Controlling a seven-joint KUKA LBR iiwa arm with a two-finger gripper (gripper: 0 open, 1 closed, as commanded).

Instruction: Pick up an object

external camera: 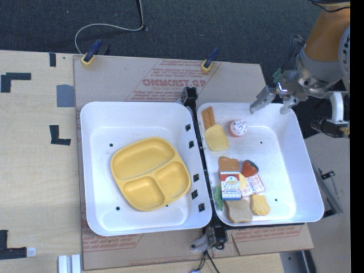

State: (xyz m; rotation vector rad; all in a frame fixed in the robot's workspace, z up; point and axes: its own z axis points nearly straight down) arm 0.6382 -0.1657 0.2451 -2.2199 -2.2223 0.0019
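Note:
The right bin (pixel 296 152) holds several toy foods. An orange stick (pixel 209 117), a pale yellow block (pixel 216 137) and a white and pink ball (pixel 238 128) lie near its far left corner. Closer to the front are a brown slice (pixel 228 164), a red strawberry (pixel 249 168), a small red and blue carton (pixel 231 186), a toast piece (pixel 239 210) and an orange nugget (pixel 260 205). My gripper (pixel 272 104) hangs over the bin's far right rim, open, with nothing between its fingers. It is up and to the right of the ball.
The left bin (pixel 96 152) holds a yellow divided plate (pixel 150 172). A black divider (pixel 196 152) runs between the two bins. Both stand on a cardboard sheet (pixel 165 78) held by two clamps at the back. The arm's orange band (pixel 327 33) is at the top right.

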